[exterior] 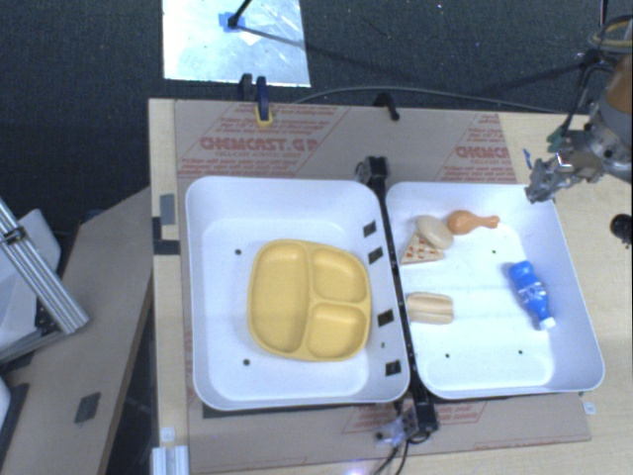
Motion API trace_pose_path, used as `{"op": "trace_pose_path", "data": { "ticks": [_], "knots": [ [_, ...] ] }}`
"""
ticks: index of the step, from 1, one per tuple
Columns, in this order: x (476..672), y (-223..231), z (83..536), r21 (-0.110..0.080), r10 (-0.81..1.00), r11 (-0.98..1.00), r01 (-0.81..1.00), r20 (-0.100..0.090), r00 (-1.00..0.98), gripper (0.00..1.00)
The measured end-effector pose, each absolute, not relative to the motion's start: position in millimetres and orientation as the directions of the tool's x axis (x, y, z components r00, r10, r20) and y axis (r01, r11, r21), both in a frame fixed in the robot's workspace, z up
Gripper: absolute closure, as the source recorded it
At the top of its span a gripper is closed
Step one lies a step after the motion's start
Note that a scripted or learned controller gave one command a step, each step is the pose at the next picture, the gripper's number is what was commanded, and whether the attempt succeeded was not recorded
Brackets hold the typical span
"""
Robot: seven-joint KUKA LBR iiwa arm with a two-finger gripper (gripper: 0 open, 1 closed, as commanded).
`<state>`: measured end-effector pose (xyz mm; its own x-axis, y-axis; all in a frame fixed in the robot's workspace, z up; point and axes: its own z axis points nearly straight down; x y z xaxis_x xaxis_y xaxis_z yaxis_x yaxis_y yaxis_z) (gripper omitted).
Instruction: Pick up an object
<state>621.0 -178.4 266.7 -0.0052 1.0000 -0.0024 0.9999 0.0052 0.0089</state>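
This looks like a lab where a robot gets tested, not a home or a kitchen. Two white bins [297, 206] sit side by side on a wooden bench [326, 127] covered with a sheet that has red letters on it. A clamp [261, 102] grips the back edge of the bench. Black cables [435, 92] run across the dark floor. A shiny metal square [235, 28] lies on the floor, and a metal bar [40, 275] leans at the left.
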Motion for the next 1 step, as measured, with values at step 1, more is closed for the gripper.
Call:
{"op": "trace_pose_path", "data": {
  "ticks": [1],
  "knots": [
    [622.1,-178.5,277.7,0.004,1.0,0.005,1.0,-0.001,-0.005,1.0]
  ]
}}
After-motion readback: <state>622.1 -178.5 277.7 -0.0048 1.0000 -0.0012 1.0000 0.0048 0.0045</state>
